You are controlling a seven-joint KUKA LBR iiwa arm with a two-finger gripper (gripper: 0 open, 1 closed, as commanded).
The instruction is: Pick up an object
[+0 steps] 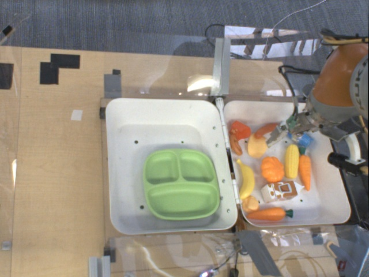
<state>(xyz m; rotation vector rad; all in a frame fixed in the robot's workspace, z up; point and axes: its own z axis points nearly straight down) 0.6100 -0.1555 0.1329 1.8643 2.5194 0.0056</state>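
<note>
Yellow corn cob (292,161) upright in view, long axis near-far; end effector (286,128) just above, grip state unclear.

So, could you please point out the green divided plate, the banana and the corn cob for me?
green divided plate (181,184), camera view, on the ridge between its compartments.
banana (247,179), camera view, mid-curve of its body.
corn cob (292,161), camera view, middle of the cob.

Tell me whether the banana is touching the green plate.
Apart. The camera view shows the banana in the right bin and the green plate in the left bin, with both bin rims between them.
</note>
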